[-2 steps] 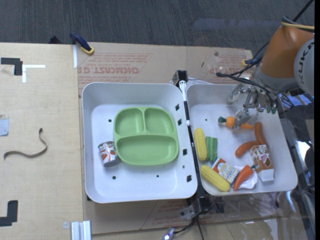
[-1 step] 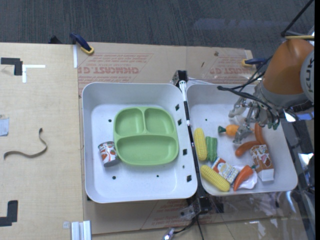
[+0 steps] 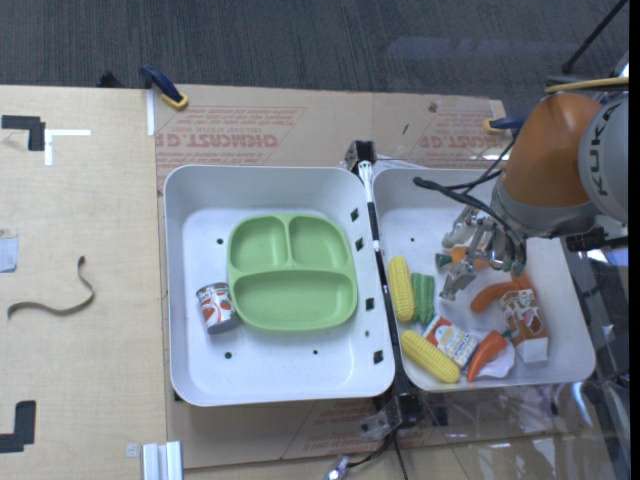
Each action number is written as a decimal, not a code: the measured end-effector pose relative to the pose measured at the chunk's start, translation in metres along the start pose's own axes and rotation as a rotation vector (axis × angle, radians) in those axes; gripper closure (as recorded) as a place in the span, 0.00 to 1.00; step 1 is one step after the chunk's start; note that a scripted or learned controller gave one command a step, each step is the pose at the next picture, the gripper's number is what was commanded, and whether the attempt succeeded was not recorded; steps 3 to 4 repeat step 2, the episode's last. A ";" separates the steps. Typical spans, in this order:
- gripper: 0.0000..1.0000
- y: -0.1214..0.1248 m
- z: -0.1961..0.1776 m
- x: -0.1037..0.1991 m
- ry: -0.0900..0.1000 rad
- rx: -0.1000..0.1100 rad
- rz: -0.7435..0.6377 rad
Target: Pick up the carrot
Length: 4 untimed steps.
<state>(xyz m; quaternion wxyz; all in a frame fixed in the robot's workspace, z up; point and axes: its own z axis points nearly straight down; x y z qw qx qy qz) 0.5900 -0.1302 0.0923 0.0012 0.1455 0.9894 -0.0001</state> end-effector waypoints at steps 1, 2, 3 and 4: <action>1.00 0.001 -0.010 -0.001 -0.004 0.001 -0.004; 1.00 0.025 -0.059 0.026 -0.001 0.001 0.317; 1.00 0.025 -0.059 0.026 -0.001 0.001 0.317; 1.00 0.025 -0.059 0.026 -0.001 0.001 0.317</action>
